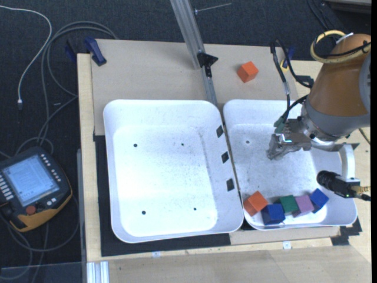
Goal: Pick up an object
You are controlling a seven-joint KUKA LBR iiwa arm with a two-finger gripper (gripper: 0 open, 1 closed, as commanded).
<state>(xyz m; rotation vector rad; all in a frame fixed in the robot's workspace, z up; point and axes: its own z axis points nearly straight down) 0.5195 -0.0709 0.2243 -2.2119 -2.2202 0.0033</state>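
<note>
Approach step: gripper (278, 152) hovers mid right bin (253, 118), grip state unclear, nothing visibly held. Blocks (287, 206) cluster at bin's 6 o'clock; next move means travelling there and descending.

I count two white bins on my bench: the left bin (165, 170) and the right bin (253, 128), side by side. Small blocks come to six. Two are orange, one orange block (255, 203) in the right bin and another orange block (248, 71) out on the bench top beyond the bins. Two are blue, a dark blue block (273, 213) and a second blue block (318, 198). One green block (288, 204). One purple block (304, 204). One handheld pendant (32, 184) lies off to the left.
</note>
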